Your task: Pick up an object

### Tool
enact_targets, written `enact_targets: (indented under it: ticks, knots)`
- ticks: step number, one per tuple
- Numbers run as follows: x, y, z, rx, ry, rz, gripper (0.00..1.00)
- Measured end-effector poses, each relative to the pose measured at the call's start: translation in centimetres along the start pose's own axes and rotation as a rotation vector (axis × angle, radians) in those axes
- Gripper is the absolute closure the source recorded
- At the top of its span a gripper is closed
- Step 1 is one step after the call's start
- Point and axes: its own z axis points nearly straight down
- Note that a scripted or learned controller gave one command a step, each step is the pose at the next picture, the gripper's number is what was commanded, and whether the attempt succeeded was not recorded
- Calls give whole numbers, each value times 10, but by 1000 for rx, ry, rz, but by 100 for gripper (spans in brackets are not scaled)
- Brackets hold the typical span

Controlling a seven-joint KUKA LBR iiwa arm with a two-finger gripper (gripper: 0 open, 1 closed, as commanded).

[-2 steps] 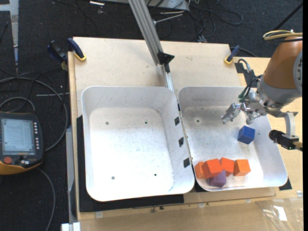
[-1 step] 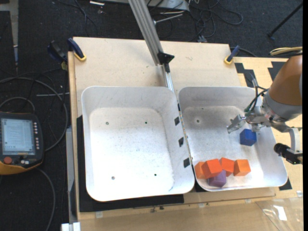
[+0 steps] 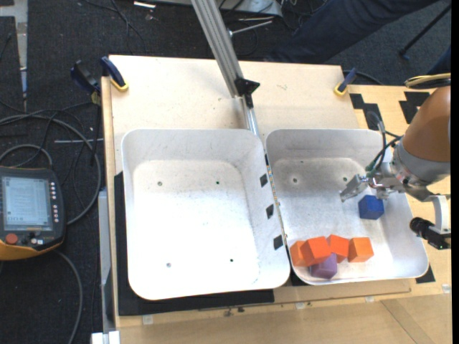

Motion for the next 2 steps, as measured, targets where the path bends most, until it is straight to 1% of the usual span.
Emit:
enact_targets:
  ticks: [1, 2]
  knots:
    - [-6, -24, 1, -5, -6, 2, 0]
    - [-5, -24, 1, -8, -6, 3, 0]
